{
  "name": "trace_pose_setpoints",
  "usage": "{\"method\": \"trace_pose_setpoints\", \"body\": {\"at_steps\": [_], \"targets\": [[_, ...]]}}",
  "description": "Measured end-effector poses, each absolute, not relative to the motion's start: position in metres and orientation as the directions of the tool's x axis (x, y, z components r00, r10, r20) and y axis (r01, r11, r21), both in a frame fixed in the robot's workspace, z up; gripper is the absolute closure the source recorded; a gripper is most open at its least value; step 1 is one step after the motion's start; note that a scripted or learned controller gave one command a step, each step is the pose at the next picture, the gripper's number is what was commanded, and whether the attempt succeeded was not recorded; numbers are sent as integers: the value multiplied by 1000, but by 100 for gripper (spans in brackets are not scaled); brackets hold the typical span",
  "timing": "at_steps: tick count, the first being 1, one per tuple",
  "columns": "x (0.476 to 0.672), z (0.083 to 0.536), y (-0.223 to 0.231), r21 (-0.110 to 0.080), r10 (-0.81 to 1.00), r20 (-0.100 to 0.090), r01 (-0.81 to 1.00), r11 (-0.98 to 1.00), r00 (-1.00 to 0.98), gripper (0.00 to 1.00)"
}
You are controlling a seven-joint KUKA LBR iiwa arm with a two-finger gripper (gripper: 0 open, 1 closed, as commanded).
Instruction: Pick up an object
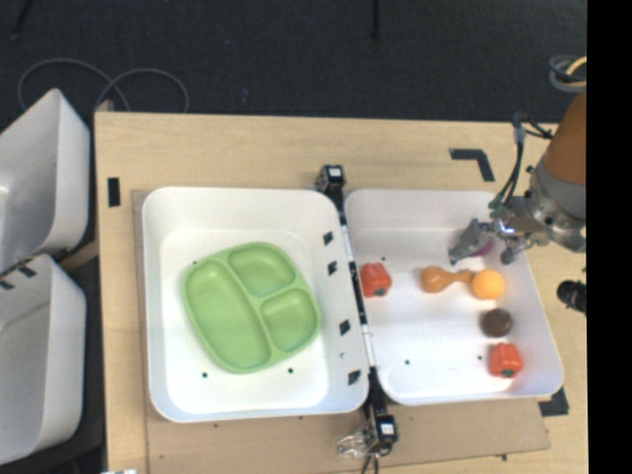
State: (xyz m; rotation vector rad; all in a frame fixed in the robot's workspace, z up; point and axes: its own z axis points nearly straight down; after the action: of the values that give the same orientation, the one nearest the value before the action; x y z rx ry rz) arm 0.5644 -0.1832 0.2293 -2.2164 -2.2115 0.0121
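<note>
Right of centre in the frame, the gripper (491, 242) is hovering over the upper part of the right bin (415, 210), its fingers (467, 246) spreading apart with nothing between them. A small purple patch is showing just under the tool; what it is cannot be made out.

Closest candidates are lying just below the tool. An orange ball (488, 284) is sitting directly beneath it, near but not touching. It looks smooth and round, probably light and hollow plastic, so it is likely to roll or squirt out under an off-centre pinch; best taken across its widest middle. Touching or nearly touching it on the left, a tan pear-shaped piece (443, 279) is lying on its side, narrow neck pointing right toward the ball. The neck seems the surest hold: slim, stiff, less slippery than the bulb.

Further down the frame, a dark brown round piece (497, 321) is resting apart from the others, then a red pepper-like toy (505, 359) near the lower right wall. A second red toy (375, 279) is sitting well to the left, beside the divider.

Over in the left bin (168, 383), a green divided tray (251, 305) is lying flat, well away from the tool.
</note>
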Motion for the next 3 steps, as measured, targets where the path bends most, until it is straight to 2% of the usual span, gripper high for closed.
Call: {"method": "trace_pose_setpoints", "body": {"at_steps": [1,3], "targets": [[567,236,-183,-2,1000,-1,1000,1,-1,0],[564,105,-182,-8,1000,1,1000,-2,2,0]]}}
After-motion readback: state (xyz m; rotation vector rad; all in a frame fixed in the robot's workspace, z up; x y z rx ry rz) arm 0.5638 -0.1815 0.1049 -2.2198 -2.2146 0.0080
